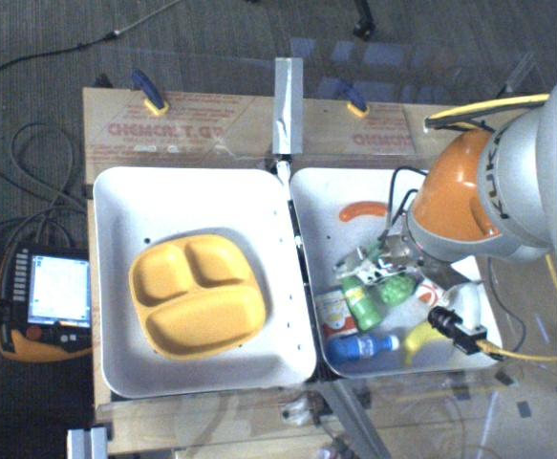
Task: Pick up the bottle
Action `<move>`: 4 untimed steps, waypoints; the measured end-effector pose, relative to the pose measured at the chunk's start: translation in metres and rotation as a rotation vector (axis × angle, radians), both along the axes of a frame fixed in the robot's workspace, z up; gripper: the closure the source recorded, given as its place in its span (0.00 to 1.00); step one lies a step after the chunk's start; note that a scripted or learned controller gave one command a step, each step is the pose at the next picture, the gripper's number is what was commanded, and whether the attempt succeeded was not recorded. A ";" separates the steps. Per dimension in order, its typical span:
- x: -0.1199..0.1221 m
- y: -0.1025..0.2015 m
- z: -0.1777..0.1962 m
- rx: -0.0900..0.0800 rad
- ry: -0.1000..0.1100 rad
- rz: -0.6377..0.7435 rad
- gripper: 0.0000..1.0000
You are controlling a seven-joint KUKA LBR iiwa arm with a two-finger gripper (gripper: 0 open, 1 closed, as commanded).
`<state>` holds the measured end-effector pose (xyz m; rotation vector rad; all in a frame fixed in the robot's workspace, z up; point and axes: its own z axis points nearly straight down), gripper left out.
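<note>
On the bench, two shallow white bins sit side by side, split by a thin upright divider. The bin on the view's left [116, 256] has smooth, glossy walls with rounded corners and holds one thing: a yellow divided plate [199, 295], matte plastic, with soft corners and three compartments, lying flat and slightly turned near the bin's middle. The bin on the view's right [321, 194] is crowded. An orange curved piece [364, 210], smooth and sausage-like, lies alone toward the far wall. My gripper [385, 261] hangs low over the cluster in the middle, just above a green bottle [361, 304] that lies on its side with a pale label, and a rounder green lump [396, 288] beside it. I cannot tell from this angle whether the gripper is spread or pressed together, nor whether it touches either green thing. A white and red packet [332, 312] lies against the divider-side wall. A blue bottle [362, 346] with a white band lies on its side along the near wall, with a yellow plastic piece [417, 338] just beside its end.
</note>
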<state>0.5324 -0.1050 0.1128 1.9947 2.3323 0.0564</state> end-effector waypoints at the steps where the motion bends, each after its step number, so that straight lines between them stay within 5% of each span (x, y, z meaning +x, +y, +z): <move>1: -0.023 -0.003 -0.001 0.000 -0.009 -0.021 0.00; 2: -0.030 -0.015 -0.001 -0.046 0.017 0.464 0.00; 3: -0.023 -0.015 0.015 -0.054 -0.004 0.463 1.00; 4: -0.048 0.022 0.139 0.007 0.081 0.233 1.00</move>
